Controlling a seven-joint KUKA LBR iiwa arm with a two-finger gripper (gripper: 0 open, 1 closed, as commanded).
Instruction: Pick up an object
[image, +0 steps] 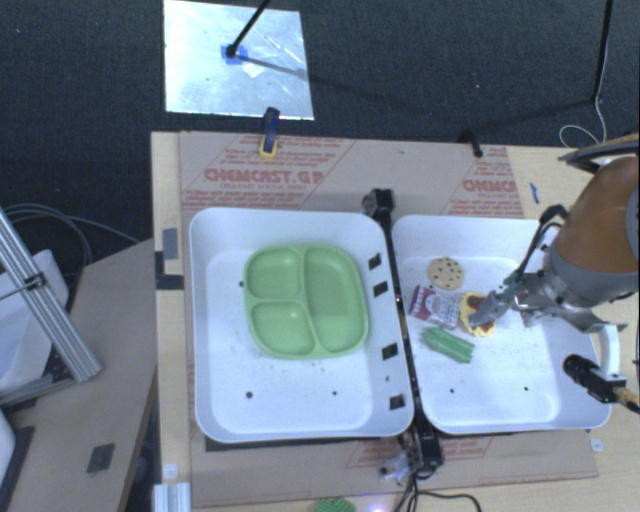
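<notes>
The right bin (500, 400) holds a round cookie (445, 271), a red and white packet (436, 305), a green cylinder (447, 344) and a small yellow and red item (474, 310). My gripper (487, 312) reaches in from the right and sits low over the yellow and red item, its dark fingers touching or right beside it. Whether the item lies between the fingers cannot be made out. The left bin (215, 330) holds a green divided plate (305, 301).
A black clamp strip (392, 300) runs between the two bins. The arm's grey body with its orange band (605, 235) overhangs the right bin's far right side. Bare white floor shows in the front half of the right bin.
</notes>
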